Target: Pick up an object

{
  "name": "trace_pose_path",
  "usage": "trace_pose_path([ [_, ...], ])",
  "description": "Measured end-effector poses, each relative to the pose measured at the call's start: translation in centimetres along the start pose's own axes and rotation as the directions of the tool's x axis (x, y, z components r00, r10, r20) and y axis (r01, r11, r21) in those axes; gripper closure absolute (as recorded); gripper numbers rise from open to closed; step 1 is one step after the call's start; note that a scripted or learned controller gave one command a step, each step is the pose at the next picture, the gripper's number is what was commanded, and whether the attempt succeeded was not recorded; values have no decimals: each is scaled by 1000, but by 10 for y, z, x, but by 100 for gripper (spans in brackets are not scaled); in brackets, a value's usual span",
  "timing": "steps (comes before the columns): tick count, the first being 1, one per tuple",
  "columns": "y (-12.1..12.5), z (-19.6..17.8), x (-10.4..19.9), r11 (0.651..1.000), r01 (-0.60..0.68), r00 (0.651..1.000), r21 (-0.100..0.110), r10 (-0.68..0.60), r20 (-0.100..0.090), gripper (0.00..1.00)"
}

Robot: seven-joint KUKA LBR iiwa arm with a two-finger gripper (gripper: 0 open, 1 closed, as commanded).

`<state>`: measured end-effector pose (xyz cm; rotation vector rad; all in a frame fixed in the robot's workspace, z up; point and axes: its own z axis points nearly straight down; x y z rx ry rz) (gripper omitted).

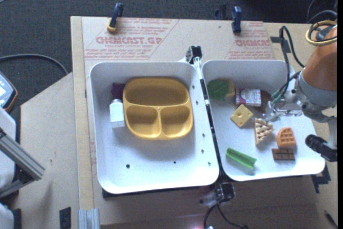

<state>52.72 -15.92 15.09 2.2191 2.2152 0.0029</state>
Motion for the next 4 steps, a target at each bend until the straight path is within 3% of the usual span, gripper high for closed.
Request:
trace_pose_path([
  [2,-2,-76,1,1000,2,1000,0,-2,-1,100],
  [3,43,-65,35,1000,7,1000,1,-7,-2,100],
  [4,86,-80,57,1000,7,1000,-2,-7,-2,100],
])
